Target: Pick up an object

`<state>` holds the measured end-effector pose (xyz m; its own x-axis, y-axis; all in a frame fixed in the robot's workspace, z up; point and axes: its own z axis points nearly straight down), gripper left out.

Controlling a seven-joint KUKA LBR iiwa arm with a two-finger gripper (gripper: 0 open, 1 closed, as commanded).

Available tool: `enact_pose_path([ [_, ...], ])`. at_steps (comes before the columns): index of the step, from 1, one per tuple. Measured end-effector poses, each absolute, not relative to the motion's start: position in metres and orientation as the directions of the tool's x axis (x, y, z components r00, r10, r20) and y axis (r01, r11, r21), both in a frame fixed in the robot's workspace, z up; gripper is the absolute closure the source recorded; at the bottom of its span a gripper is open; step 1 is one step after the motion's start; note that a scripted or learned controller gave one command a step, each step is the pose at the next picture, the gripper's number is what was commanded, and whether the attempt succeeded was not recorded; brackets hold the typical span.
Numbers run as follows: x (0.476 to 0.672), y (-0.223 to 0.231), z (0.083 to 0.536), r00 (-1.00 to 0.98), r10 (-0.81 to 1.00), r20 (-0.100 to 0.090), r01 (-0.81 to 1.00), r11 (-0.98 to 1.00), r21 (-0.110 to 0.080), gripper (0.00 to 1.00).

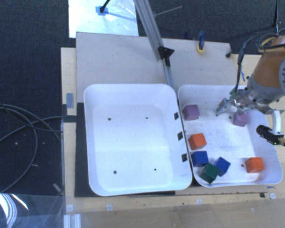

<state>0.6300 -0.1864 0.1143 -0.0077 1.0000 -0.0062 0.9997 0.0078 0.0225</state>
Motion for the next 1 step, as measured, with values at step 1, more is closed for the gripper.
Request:
enact_pose_path([
  [1, 0.6311, -0.1875, 0.1248, -0.009, 1.0, -0.008, 1.0, 0.009, 0.028, 1.0],
])
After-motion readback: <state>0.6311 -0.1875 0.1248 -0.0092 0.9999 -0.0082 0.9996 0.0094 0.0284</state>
